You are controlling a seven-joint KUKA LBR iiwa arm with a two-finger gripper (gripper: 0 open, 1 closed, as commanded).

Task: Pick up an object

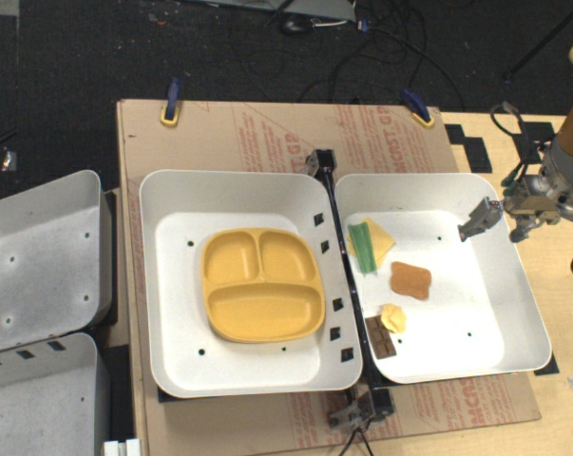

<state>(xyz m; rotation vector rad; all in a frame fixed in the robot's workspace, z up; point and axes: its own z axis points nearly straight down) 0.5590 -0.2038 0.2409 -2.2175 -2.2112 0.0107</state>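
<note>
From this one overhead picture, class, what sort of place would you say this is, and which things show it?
Probably a robotics lab test bench, not a kitchen. Two white bins sit clamped on a cardboard sheet, a robot gripper reaches in, and loose cables trail across the dark floor.

red printed lettering runs across the brown cardboard sheet [238, 136] under the two bins, along its far part and its near right edge. the letters appear upside down or mirrored and cannot be read reliably.

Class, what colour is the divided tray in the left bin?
Yellow tray, seen in the camera view.
</note>
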